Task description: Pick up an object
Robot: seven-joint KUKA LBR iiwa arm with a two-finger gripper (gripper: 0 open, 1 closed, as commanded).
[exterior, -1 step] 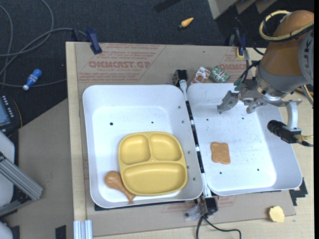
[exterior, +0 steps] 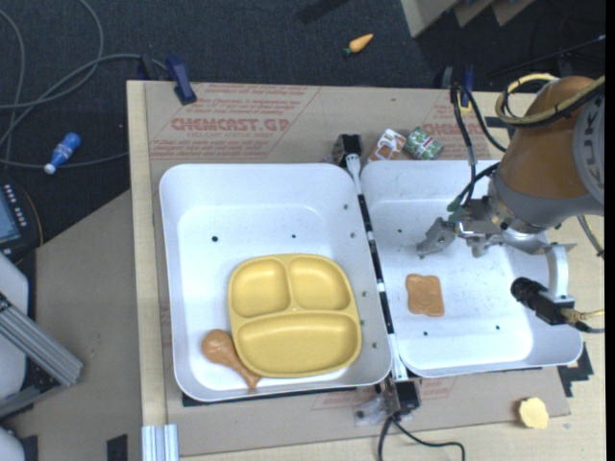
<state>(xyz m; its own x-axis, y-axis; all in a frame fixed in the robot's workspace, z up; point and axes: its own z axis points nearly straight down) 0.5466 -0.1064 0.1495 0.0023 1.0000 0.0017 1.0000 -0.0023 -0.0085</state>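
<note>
Far left on the dark floor you've got a small blue bottle lying by the cables. Moving onto the bench, the left bin holds a yellow 3-compartment plate, and a tan drumstick-shaped toy sits touching its lower-left edge. In the right bin a flat brown slice of toast lies near the middle, flat on the bin floor. The gripper hangs just above and to the right of it, fingers spread apart with nothing between them, not touching the toast. Off the bins you'll spot a yellow chunk on the bench at lower right
</note>
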